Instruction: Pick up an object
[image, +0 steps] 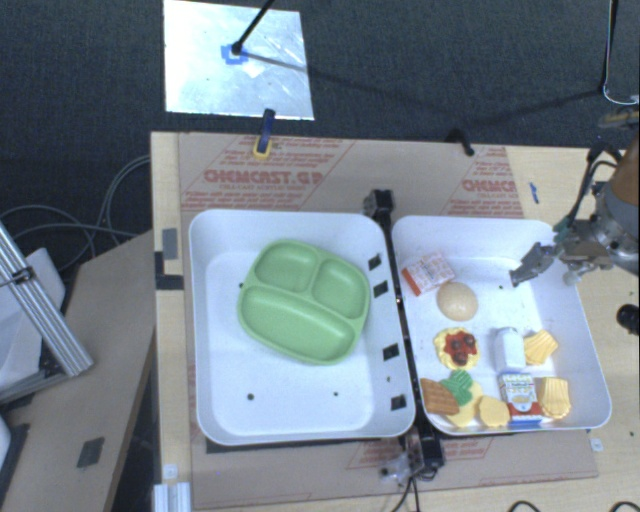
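The gripper (527, 268) hung over the right bin's (590, 340) two o'clock corner; whether its fingers were apart, I cannot tell. The bun (457, 299) lay at its eight o'clock, nearby, untouched.

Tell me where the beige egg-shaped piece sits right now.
In the camera view, the beige egg-shaped piece lies in the right bin, just below the red-and-white packet and above the round piece with red topping.
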